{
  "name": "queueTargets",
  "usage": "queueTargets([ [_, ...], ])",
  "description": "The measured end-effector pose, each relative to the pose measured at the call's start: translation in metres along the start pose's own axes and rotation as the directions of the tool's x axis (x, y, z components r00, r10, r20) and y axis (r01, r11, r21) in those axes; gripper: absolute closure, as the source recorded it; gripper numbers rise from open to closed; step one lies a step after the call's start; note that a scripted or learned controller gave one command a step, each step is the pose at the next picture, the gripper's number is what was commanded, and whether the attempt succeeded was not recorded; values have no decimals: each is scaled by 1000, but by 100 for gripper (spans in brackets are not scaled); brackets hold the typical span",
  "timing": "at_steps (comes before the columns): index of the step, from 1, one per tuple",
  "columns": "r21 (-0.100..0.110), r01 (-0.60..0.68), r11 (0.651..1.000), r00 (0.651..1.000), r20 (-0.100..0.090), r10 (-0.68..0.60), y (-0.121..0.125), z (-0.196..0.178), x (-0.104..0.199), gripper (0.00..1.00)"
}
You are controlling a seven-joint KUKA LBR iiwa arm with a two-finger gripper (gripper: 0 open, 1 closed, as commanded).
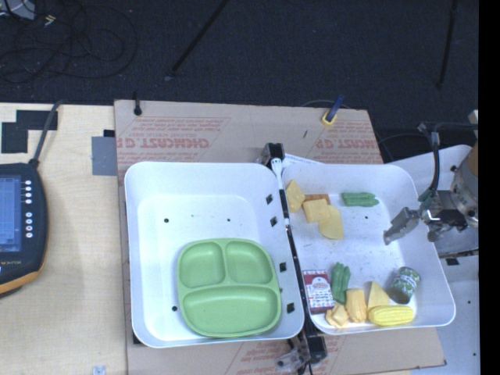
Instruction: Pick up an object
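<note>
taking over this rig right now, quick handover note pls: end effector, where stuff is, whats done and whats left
End effector: over the right side of the right bin, nothing visibly between its fingers.
Right bin, top: yellow pieces and a green pod. Front: red box, green pepper, corn cob, small can.
Left bin: green divided tray.
Done: nothing lifted yet.
Left: pick an object; the small can looks nearest, I'd guess.

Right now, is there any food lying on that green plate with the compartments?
No, the green plate in the left bin has nothing in its compartments.
</note>
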State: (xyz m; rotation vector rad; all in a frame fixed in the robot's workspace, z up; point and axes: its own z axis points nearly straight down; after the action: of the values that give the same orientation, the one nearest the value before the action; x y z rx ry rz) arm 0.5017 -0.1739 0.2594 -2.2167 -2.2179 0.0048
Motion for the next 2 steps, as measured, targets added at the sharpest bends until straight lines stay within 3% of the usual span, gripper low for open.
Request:
queueTargets([
  [1,5,3,1000,1000,-3,-3,52,93,32,0],
  [2,8,-1,1000,1000,-4,1,-6,128,74,0],
])
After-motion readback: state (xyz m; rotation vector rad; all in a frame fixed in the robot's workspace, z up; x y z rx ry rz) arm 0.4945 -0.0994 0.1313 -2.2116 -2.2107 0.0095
